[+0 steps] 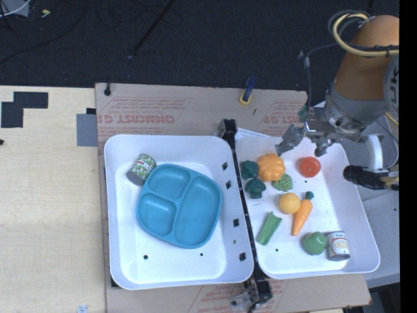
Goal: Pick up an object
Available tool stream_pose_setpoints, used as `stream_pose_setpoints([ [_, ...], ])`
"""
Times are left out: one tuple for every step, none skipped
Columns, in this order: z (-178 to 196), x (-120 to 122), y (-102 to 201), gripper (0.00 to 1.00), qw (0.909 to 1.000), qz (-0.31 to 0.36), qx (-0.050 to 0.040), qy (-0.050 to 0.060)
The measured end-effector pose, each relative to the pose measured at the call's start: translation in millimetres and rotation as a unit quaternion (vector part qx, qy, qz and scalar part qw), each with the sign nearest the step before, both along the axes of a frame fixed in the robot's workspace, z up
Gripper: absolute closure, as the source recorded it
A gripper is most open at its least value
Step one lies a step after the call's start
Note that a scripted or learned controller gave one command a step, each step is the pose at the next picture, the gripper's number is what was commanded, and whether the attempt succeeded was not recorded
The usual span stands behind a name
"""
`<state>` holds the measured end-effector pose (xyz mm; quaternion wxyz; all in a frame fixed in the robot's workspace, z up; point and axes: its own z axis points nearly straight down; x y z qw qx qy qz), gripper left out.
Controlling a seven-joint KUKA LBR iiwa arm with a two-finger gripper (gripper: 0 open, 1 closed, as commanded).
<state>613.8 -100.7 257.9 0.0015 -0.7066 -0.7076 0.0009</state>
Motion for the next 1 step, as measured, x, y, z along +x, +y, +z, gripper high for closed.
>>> stream_pose_setpoints([
  [-51.1, -10.4, -1.4, 0.00, 1.0000, 0.000, 0.0002, 0.002],
])
